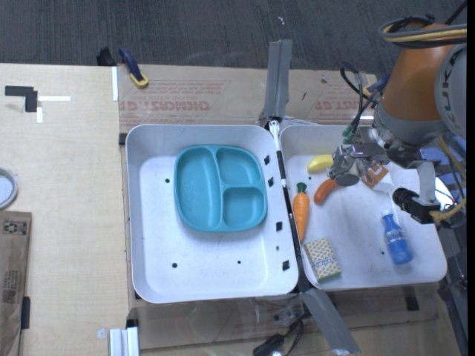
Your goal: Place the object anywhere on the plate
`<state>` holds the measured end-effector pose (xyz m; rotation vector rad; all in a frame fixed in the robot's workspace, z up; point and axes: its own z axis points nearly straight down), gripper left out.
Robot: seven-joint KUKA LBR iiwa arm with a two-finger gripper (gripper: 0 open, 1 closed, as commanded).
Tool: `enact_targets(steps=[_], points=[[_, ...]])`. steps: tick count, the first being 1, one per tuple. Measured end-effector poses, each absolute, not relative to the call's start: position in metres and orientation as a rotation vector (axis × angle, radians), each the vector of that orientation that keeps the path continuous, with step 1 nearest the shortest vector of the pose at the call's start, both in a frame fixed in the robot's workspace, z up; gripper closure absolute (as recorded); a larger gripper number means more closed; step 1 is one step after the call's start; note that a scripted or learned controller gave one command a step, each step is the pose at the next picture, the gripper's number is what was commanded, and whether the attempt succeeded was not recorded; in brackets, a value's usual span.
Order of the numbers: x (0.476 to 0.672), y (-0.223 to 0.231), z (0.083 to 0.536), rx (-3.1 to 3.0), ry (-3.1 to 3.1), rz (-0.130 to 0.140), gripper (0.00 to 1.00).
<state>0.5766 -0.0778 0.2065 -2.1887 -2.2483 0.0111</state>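
Okay, your arm comes in from the right and its gripper [346,167] sits low over the upper part of the right bin [415,273]. You cannot tell whether it is spread or closed; that part is too dark and cluttered to read, and nothing is clearly seen pinched.

Left bin [148,221]: you have the teal plate [221,188], three compartments, roughly centered, nothing on it.

Right bin: a small orange-red object [323,190], tilted, lies just below and left of the gripper, touching or nearly touching it, can't say which. Yellow item [320,163] sits just left of the gripper, near the bin's upper left. Carrot [300,210] with green top lies along the left wall, pointing down. Patterned box [322,258] sits below the carrot, near the front edge. Blue bottle [396,239] lies toward the right side, well apart from the carrot. A small brown-orange packet [375,175] is just right of the gripper.

Both bins rest side by side on the table [67,199]. Every object is in the right bin.
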Motion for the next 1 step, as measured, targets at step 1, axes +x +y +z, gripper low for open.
enact_targets(steps=[1], points=[[0.5599,-0.0737,0.205,-2.295,-2.137,0.011,1.0]])
